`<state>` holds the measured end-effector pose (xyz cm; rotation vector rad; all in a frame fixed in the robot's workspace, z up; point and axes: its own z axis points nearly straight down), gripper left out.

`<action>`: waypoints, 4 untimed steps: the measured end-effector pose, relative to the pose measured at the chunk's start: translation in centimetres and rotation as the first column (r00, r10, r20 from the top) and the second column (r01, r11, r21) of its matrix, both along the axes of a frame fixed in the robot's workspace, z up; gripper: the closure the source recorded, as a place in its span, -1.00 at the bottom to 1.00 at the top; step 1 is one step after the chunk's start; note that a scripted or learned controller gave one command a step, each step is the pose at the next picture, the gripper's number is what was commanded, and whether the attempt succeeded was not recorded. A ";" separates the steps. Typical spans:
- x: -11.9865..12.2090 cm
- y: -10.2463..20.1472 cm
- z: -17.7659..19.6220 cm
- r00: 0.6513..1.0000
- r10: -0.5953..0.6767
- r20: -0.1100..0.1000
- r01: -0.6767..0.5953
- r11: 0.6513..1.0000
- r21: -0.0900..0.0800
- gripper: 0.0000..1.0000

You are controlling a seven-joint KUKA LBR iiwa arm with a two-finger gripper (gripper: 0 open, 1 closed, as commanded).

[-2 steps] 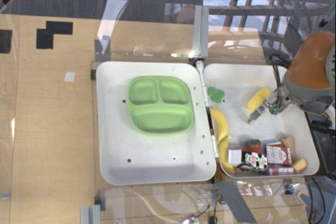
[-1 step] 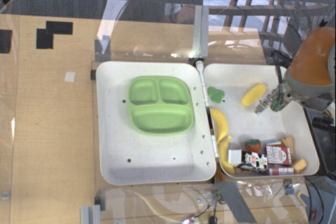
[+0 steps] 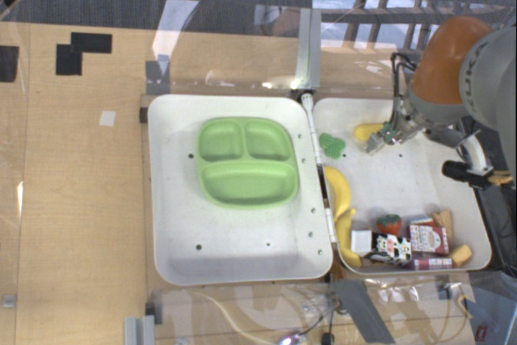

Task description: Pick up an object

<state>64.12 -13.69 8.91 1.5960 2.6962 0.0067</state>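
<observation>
My gripper (image 3: 384, 137) hangs low in the back of the right bin (image 3: 404, 182), its tip right next to a small yellow object (image 3: 365, 130) that lies against the back wall. A small green piece (image 3: 332, 145) sits just left of that, near the bin's left wall. A long banana (image 3: 341, 206) runs along the left wall toward the front. At the front lie a red fruit (image 3: 389, 224), a red-and-white carton (image 3: 426, 238), a white block (image 3: 361, 241) and a black-and-white item (image 3: 393, 250).
The left bin (image 3: 174, 238) holds a green divided plate (image 3: 245, 161) at its middle. A metal divider (image 3: 317, 166) separates the bins. A tan piece (image 3: 460, 255) lies in the right bin's front right corner. The arm's orange band (image 3: 444, 65) looms over the back right.
</observation>
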 end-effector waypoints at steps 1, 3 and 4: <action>2.9 11.7 9.9 0.990 -0.141 0.000 0.141 0.990 0.003 1.00; 1.6 13.0 16.2 0.911 -0.413 -0.003 0.413 0.911 0.003 1.00; -2.6 15.4 11.3 0.772 -0.636 -0.007 0.636 0.772 0.003 1.00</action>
